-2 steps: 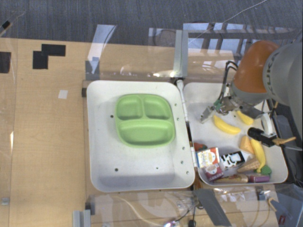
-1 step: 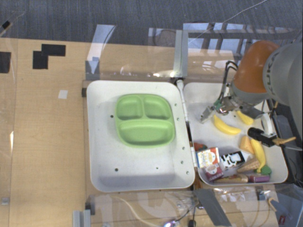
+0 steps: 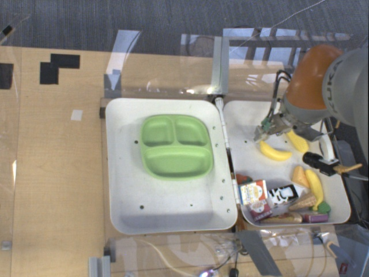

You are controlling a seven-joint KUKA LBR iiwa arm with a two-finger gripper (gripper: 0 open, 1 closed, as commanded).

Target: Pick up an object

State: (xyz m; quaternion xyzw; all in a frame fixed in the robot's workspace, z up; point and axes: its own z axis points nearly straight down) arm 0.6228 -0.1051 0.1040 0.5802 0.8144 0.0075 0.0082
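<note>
My pincer (image 3: 266,129), right-center of frame, can't tell its state, hangs just above the toy banana (image 3: 275,152): prob light, stiff, slick plastic, so I'd pinch across its mid curve.

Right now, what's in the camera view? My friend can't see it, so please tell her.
A grey robot arm's gripper hovers in the right bin just above a yellow banana, with more toy food heaped nearby. The left bin holds a green divided plate.
</note>
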